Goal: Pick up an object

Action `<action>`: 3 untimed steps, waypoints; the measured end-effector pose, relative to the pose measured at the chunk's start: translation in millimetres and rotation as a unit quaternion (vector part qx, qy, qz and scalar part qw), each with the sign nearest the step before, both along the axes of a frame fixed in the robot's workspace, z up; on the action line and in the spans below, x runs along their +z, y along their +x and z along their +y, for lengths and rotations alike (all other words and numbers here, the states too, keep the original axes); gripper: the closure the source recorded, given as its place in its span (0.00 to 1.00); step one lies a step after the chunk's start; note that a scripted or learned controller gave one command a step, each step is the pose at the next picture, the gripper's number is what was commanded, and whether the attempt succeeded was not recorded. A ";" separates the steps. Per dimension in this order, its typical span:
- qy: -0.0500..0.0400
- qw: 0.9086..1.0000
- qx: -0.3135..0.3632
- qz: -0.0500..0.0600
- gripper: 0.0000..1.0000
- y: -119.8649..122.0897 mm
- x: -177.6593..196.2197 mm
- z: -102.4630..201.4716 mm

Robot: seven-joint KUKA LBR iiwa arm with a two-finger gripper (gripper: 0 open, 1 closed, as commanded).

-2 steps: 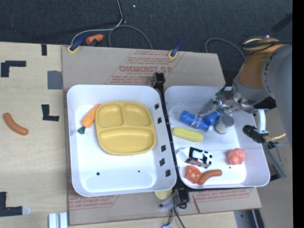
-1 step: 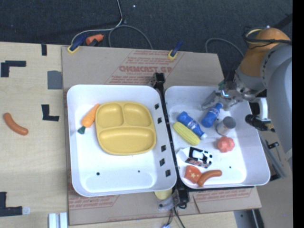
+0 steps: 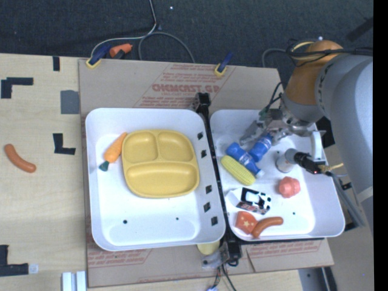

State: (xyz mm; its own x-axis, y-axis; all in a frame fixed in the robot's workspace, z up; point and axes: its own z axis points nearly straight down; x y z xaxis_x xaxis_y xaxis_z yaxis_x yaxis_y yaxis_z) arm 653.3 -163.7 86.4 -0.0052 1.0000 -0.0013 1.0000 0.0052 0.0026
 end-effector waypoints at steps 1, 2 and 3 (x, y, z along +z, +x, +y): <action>-0.001 1.000 -0.001 -0.001 1.00 0.4 10.4 -3.1; -0.001 1.000 -0.001 -0.001 0.00 0.4 10.3 -3.0; 0.001 1.000 -0.004 0.005 0.00 -72.6 4.5 -20.5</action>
